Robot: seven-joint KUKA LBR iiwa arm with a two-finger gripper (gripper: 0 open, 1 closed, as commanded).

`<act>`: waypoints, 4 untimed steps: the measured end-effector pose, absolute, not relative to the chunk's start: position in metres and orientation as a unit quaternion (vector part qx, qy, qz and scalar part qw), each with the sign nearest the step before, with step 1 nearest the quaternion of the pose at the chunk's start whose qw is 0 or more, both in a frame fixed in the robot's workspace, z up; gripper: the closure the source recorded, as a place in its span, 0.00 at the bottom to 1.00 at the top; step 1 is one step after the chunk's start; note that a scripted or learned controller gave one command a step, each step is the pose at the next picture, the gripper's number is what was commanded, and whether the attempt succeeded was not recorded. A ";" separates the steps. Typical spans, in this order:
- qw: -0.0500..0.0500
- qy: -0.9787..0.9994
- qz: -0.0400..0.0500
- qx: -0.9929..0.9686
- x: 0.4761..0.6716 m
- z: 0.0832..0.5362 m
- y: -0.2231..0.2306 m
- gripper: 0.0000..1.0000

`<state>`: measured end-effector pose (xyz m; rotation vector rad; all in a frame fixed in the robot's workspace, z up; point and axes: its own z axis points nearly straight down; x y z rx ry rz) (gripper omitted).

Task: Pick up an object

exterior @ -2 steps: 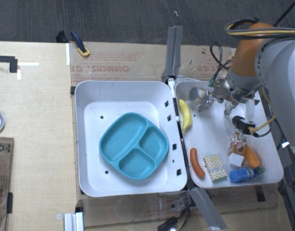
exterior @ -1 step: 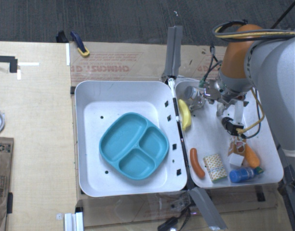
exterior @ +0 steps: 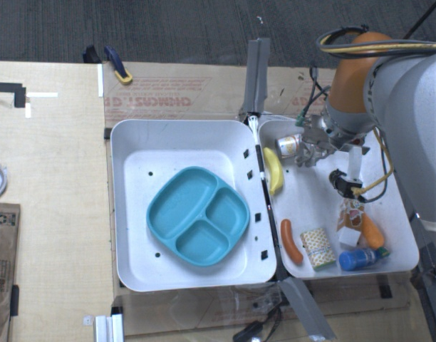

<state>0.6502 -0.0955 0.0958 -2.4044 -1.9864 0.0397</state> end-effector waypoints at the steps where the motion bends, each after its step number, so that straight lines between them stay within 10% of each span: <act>1: 0.011 -0.637 0.014 -0.771 0.650 0.105 -0.097 1.00; 2: 0.011 -0.637 0.014 -0.771 0.650 0.105 -0.097 0.00; 3: 0.001 -0.686 0.001 -0.728 0.619 0.092 -0.101 0.00; 4: 0.021 -0.592 0.019 -0.805 0.647 0.083 -0.130 0.00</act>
